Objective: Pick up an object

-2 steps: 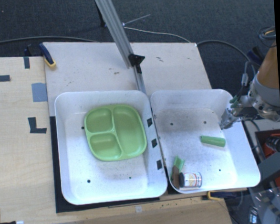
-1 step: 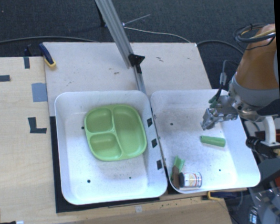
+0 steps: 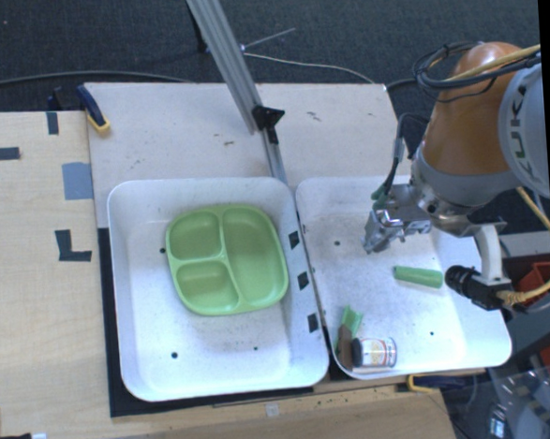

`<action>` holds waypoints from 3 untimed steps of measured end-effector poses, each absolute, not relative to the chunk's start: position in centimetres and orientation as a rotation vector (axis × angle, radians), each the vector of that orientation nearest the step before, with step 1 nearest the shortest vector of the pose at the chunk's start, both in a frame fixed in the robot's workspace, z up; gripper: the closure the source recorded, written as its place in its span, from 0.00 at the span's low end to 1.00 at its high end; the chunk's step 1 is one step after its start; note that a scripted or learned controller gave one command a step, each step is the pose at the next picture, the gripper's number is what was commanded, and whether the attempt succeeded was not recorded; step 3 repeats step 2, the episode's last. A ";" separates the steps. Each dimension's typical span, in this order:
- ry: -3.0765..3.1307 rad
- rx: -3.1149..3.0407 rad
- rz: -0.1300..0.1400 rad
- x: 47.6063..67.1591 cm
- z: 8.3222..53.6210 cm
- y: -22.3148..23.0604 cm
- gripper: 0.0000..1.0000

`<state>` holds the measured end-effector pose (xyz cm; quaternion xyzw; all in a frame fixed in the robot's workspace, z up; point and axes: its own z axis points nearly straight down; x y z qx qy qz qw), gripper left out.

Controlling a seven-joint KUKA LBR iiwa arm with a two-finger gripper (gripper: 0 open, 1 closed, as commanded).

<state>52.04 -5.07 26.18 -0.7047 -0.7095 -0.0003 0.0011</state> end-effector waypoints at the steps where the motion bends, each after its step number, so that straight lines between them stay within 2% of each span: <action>1: -2.226 -2.212 0.003 52.2 24.1 -0.1 1.00; 2: -2.229 -2.211 0.000 51.8 24.3 5.4 1.00; 3: -2.229 -2.211 0.000 51.8 24.3 5.4 1.00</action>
